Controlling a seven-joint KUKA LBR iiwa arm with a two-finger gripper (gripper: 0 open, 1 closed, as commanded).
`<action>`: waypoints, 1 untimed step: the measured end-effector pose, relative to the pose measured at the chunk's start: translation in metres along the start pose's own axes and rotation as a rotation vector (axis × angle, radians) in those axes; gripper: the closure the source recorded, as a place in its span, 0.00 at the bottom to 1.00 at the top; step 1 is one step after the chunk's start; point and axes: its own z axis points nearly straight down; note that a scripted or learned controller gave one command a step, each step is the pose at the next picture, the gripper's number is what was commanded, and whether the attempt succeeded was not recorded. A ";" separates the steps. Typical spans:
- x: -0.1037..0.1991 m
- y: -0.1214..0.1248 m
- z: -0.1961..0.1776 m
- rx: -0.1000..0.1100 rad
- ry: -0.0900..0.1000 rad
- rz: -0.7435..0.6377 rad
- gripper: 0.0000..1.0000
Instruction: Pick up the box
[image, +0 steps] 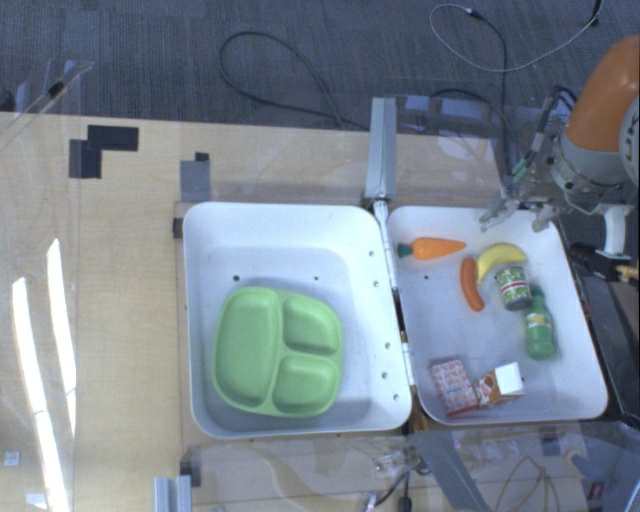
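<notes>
The box (453, 385) is small, with a red-and-white pattern, and lies flat near the front edge of the right bin (590, 395). An orange-and-white carton (499, 384) touches its right side. My gripper (520, 214) hangs over the bin's back right corner, far from the box and behind the banana. Its two thin fingers are spread apart and nothing sits between them. Behind it, the arm's orange band (607, 85) rises at the view's upper right.
The right bin also holds a carrot (432, 248), a red sausage-shaped toy (470, 283), a banana (499, 260), a small can (515, 288) and a green bottle (539, 325). A green divided plate (279, 350) lies in the left bin (270, 230).
</notes>
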 end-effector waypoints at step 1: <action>0.035 -0.059 0.099 -0.003 0.000 0.106 0.00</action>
